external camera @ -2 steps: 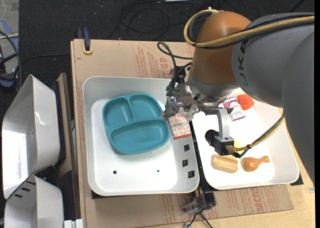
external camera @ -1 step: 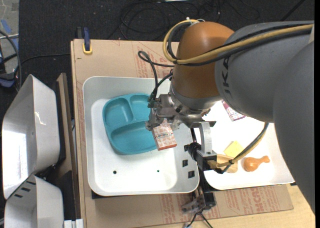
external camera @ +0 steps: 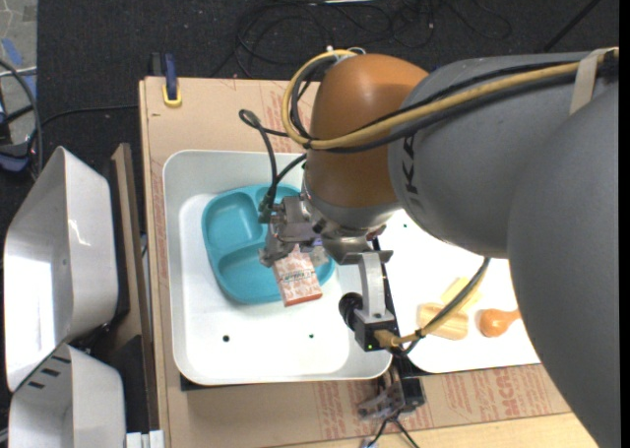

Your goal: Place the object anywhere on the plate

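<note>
One small packet [external camera: 298, 279], reddish and white, at frame centre, overlapping the lower right rim of the teal divided plate [external camera: 234, 239] in the left bin [external camera: 197, 338]. Directly above it, jaws of the gripper [external camera: 285, 244]; spread or pinching, cannot tell.

Plate [external camera: 228, 239] left half bare; packet [external camera: 298, 280] covers right rim.

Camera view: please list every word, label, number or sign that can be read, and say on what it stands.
"K": part of a dark printed name on the grey arm; the remaining letters are cut off.
Red print on the cardboard sheet beneath the bins: too blurred to read.
Print on the small packet at the blue plate: too small to read.
</note>
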You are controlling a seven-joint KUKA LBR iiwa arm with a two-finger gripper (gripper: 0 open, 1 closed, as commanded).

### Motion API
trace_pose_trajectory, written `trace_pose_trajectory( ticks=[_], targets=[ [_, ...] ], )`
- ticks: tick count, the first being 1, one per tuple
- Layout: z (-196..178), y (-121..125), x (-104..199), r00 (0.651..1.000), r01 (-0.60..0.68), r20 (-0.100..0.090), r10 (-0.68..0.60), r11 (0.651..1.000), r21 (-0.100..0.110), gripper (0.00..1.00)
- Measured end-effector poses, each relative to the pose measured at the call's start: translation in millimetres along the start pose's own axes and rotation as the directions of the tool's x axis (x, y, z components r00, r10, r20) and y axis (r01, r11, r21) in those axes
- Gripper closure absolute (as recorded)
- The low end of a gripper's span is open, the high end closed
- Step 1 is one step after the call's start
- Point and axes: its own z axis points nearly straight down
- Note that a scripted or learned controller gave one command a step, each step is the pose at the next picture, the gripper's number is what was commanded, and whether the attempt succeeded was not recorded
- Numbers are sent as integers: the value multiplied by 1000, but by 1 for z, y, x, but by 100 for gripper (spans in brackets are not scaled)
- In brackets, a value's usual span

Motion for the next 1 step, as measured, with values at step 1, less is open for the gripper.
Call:
trace_pose_trajectory(
  ticks=[1],
  targets=[
    [0,1,-2,1000,-5,1,5,1000,-1,0]
  ],
)
